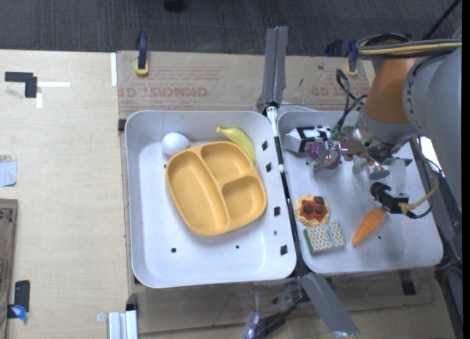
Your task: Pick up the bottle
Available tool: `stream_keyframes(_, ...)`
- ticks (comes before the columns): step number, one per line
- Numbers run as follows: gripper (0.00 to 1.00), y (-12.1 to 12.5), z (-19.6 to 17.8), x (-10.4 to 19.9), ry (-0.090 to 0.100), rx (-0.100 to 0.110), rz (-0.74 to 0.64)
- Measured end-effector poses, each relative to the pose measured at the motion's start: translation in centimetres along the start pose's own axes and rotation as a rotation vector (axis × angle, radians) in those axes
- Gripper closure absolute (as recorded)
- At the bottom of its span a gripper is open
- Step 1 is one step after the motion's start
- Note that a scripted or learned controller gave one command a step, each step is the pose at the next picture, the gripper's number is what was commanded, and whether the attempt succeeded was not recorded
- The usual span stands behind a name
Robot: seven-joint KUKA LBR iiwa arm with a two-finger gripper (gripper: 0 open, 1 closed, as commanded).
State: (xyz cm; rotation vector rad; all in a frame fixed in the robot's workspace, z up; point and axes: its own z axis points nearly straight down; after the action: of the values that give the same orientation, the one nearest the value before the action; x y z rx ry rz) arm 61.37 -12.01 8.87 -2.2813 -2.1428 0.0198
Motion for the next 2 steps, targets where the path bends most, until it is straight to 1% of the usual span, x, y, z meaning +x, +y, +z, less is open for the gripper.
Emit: stream_keyframes(2,0.0,0.0,0.0,0.0,0.0,0.0,0.0)
